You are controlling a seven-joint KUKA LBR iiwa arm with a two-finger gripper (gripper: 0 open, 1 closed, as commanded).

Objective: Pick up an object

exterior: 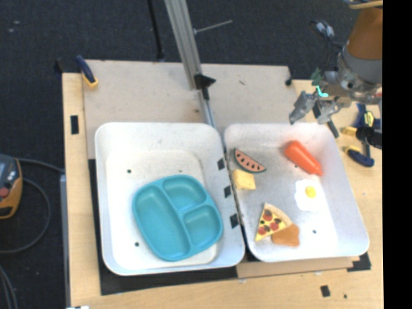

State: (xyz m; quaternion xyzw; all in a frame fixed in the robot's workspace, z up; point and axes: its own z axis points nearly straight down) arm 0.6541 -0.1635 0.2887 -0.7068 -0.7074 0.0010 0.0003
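Two white bins side by side on the bench; landmark = the right bin (347, 237). In it, one of each: an orange carrot (303, 157), a watermelon slice (248, 161), a yellow cheese cube (244, 181), a fried egg (309, 195), a pizza slice (272, 222) and a small orange wedge (287, 236) touching the pizza's lower-right side. Six toy foods in all. The carrot sits in the bin's upper-right part, long axis diagonal, running from upper-left to lower-right; both ends look blunt, so can't say which is the tip. Egg is just below it, apart. Watermelon lies near the bin's left wall w/ the cheese just under it, nearly touching. Pizza's point aims up toward the bin's middle. Gripper (315, 108) hangs over the bin's top rim, above and a bit right of the carrot, well clear of it; its fingers are spread apart w/ nothing between them. Left bin (109, 140) adjoins the right bin's left wall and holds one blue divided plate (177, 216) w/ three compartments.
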